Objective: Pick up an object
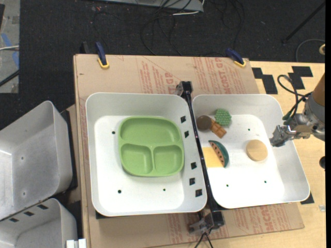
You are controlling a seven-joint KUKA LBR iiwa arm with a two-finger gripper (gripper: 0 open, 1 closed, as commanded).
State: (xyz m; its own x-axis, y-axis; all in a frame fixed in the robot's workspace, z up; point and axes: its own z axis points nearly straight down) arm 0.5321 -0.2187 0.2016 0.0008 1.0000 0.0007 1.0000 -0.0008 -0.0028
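Faint red printed lettering on the cardboard sheet under the bins, too blurred to read.

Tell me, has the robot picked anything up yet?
Not yet. Done: the gripper has reached the right edge of the right bin. In hand: nothing visible between its fingers. Left: grab something, maybe the tan round disc close beside it. The other toys, like the green bumpy one, lie near the divider, and the green tray sits in the left bin.
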